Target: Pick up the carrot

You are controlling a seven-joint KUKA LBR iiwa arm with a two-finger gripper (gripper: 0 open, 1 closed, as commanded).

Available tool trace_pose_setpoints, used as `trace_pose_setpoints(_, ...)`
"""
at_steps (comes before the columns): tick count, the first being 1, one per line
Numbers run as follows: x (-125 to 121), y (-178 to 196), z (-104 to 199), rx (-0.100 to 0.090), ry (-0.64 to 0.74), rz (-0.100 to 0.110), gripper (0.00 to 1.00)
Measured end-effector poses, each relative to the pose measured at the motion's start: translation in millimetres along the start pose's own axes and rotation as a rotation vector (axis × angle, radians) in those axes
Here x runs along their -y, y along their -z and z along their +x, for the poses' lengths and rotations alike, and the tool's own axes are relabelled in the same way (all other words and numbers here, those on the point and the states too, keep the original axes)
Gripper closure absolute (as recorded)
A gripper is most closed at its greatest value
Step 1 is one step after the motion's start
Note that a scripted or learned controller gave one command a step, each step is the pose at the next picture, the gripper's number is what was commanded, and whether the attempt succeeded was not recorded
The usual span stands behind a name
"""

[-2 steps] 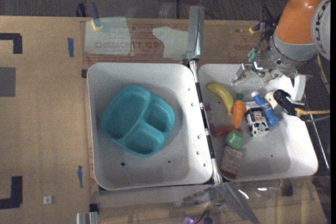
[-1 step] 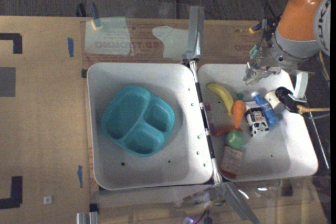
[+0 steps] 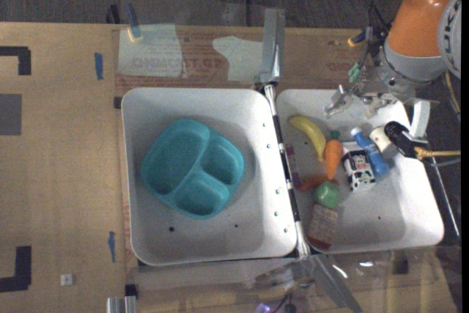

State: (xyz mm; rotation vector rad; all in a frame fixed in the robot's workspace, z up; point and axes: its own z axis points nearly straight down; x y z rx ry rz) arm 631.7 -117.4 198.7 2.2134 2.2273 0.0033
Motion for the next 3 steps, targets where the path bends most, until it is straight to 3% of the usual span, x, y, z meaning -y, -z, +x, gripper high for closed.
trace_pose_setpoints(1,18,-111,2,0.001,-0.004,-0.006,0.0)
trace_pose_setpoints(2,17,-99,-1,0.004,-0.009,-0.011,1.0)
trace_pose_setpoints(3,22,-14,83,0.0,-0.152,0.002,1.0)
